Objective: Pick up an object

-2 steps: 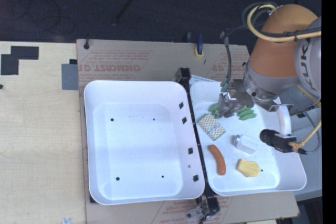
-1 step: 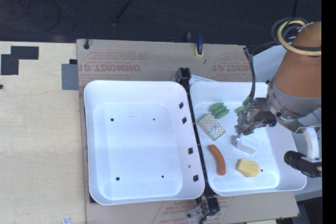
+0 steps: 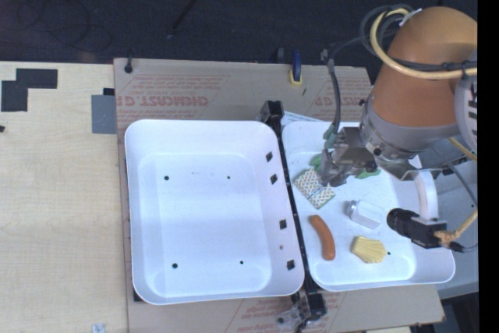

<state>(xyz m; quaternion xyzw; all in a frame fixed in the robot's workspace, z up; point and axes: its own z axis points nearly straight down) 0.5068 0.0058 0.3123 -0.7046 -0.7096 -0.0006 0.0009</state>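
In the right bin [image 3: 430, 274] my gripper [image 3: 335, 174] is lowered at the bin's upper left part, just above a checkered green-and-white pad [image 3: 313, 187]. A green thing [image 3: 316, 161] peeks out beside the gripper's left side. An orange sausage-shaped object [image 3: 324, 236] lies near the bin's front left. A yellow ridged piece [image 3: 368, 249] rests to its right, and a small clear bottle [image 3: 362, 214] lies between them and the gripper. Nothing shows between the fingers.
The left bin [image 3: 148, 168] sits beside the right one, with a black divider strip [image 3: 284, 191] between them. Cardboard [image 3: 195, 90] underlies both bins. The arm's orange band [image 3: 425, 66] looms over the right bin's back.
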